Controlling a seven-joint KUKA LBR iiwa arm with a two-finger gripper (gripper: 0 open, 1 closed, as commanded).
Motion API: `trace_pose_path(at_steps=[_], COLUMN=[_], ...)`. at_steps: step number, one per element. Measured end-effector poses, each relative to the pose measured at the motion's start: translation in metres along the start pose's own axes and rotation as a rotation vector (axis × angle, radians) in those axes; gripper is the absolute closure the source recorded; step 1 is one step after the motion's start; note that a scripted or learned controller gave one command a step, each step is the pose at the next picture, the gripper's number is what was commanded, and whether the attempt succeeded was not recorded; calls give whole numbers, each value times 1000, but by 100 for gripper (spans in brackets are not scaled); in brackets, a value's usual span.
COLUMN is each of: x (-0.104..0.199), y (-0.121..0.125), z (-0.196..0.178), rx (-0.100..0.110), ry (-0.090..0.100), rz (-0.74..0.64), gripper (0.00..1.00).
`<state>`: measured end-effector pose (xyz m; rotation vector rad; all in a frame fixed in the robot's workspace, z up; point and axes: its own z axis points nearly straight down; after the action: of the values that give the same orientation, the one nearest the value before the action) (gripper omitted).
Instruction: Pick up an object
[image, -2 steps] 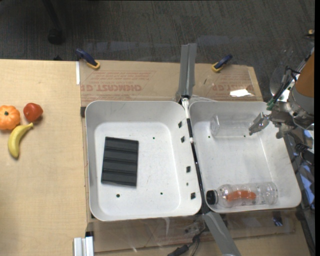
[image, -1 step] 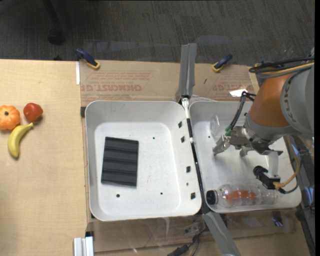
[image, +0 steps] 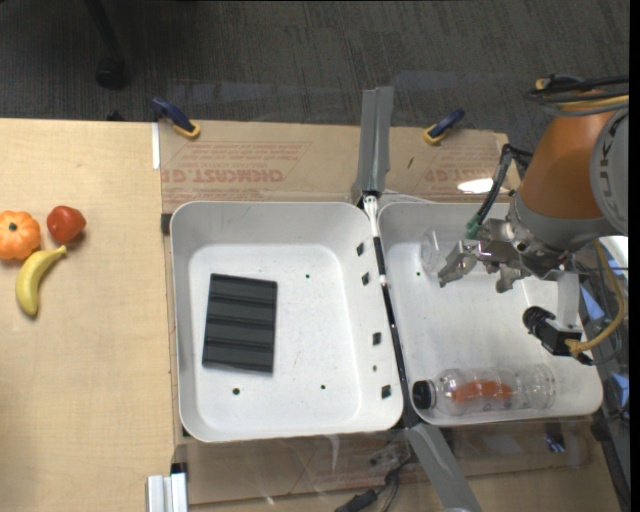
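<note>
Tool (image: 478, 270): metal fingers spread apart, holding nothing, over right white bin (image: 440, 345).
Clear plastic bottle (image: 485, 391): lying along that bin's near wall.

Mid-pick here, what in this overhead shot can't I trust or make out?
- Gripper: finger state unclear, too small and blurred in the camera view.
- Right bin: its right wall is hidden under the arm.
- Clear bottle: orange contents unreadable through the plastic.
- Black ridged block in the left bin: its material can't be told.
</note>
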<state>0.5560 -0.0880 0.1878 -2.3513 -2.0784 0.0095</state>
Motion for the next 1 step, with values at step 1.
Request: trace_pose_path(at_steps=[1], x=[-49], y=[-41], z=[-5], rx=[2], ry=[1], rz=[78], gripper=[0])
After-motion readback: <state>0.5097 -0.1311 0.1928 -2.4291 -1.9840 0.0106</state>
